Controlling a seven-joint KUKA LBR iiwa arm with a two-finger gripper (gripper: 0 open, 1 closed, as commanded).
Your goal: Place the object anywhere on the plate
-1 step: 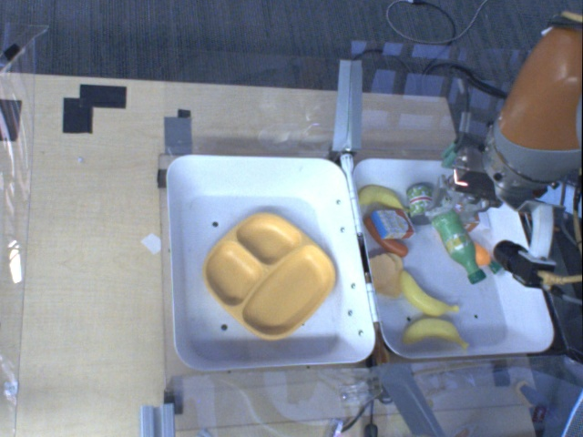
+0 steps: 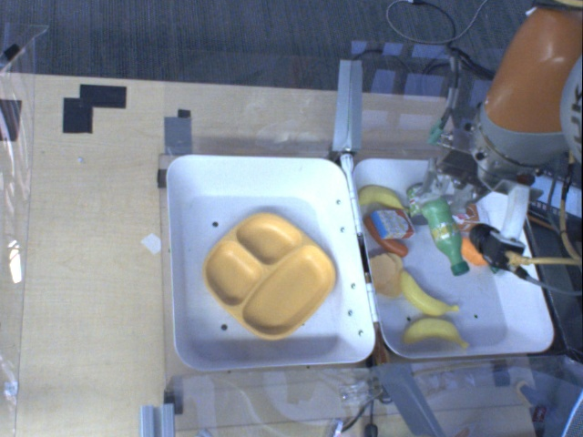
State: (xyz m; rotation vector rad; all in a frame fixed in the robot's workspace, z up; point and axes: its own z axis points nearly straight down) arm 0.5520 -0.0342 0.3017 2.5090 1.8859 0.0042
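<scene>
A yellow three-compartment plate (image 2: 270, 273) lies in the left bin (image 2: 191, 335), with nothing on it. The right bin (image 2: 519, 335) holds a green bottle with an orange cap (image 2: 444, 235), three yellow bananas (image 2: 381, 197) (image 2: 425, 299) (image 2: 434, 332), a red and blue packet (image 2: 390, 227), a tan round item (image 2: 388, 274) and an orange item (image 2: 475, 249). My gripper (image 2: 441, 189) hangs over the back of the right bin, just above the green bottle's base end. The arm's wrist hides the fingers.
A metal divider (image 2: 348, 116) runs between the two bins at the back. Black cables (image 2: 428, 16) loop behind the right bin. Wooden bench surface (image 2: 82, 271) lies to the left of the bins.
</scene>
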